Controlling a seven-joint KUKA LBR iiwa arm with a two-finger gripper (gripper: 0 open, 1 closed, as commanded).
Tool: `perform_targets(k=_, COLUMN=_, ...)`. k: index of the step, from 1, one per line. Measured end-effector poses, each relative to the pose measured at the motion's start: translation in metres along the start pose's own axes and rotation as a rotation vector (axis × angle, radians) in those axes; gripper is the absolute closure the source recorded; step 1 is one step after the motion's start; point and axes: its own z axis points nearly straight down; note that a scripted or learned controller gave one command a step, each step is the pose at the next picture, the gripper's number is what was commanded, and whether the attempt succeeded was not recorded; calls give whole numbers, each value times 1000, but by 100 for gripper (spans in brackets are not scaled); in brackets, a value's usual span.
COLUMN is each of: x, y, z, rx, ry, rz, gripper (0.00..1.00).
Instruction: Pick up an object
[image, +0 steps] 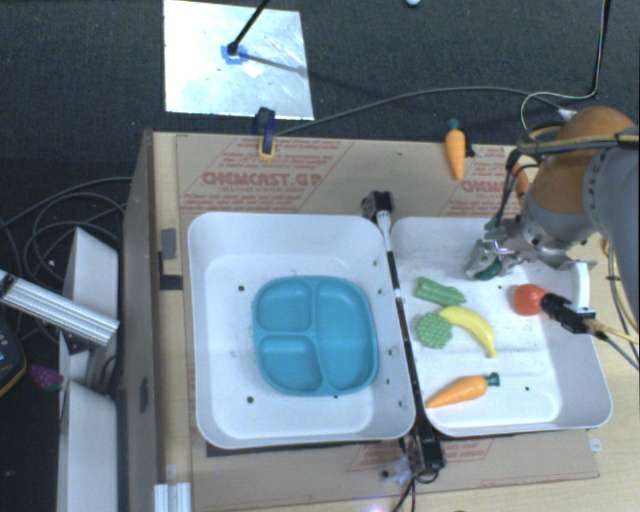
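Note:
My gripper (487, 262) hangs low over the back of the right bin (575, 400), above bare white floor. Just right of it, a red tomato-like ball (527, 298) lies close to the wrist. A green pepper piece (439, 292), a round green textured piece (433, 330) and a yellow banana (472, 327) sit in a cluster left of and in front of the gripper. An orange carrot (460, 390) lies nearer the bin's front. Nothing shows between the gripper's fingers.
The left bin (225, 250) holds a blue divided plate (314, 335). A second carrot (456, 152) rests on the cardboard behind the bins. Clips sit on the divider between bins at back (379, 205) and front (425, 452).

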Motion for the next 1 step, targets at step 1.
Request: perform_targets(k=1, x=142, y=-14, z=-90, rx=1, ry=4, rz=2, gripper=100)
